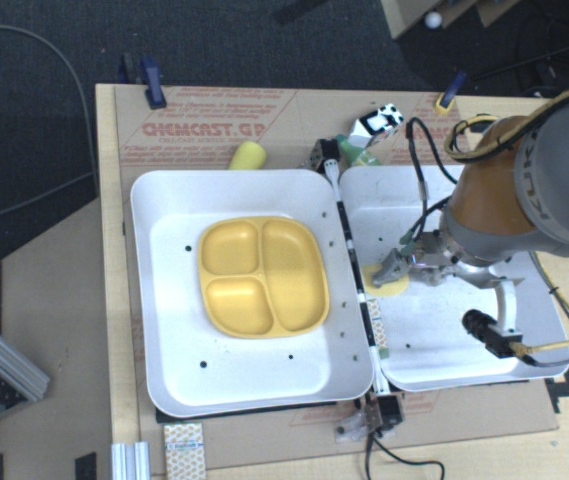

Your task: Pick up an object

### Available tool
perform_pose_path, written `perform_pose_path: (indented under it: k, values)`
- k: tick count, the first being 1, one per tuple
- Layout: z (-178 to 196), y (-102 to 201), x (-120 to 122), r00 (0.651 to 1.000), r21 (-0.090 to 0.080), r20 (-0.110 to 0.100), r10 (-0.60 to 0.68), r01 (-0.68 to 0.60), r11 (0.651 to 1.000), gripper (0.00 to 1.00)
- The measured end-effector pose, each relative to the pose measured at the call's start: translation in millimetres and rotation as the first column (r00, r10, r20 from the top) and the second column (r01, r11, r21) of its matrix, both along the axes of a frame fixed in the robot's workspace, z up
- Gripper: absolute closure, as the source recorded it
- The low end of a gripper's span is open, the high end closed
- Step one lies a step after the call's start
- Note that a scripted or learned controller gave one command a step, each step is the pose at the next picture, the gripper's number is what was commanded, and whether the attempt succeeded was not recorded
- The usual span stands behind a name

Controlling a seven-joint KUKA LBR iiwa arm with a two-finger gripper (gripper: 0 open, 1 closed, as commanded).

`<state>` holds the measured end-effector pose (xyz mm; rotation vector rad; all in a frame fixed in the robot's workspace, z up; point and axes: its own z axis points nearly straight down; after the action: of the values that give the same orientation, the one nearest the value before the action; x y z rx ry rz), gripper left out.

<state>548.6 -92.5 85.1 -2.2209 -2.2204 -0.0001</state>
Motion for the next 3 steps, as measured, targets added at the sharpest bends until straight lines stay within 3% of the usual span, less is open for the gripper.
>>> perform_pose_path:
  k: [1, 2, 3]
  values:
    - [-0.2, -78.7, 31.6, 1.000, -0.003, 0.002, -0.001, 0.001, 1.000, 0.00]
    - [0.6, -122.6, 118.7, 1.000, 0.012, -0.007, 0.004, -0.004, 1.000, 0.00]
    - [31.7, -79.5, 68.7, 1.000, 0.000, 0.001, 0.001, -0.001, 1.000, 0.00]
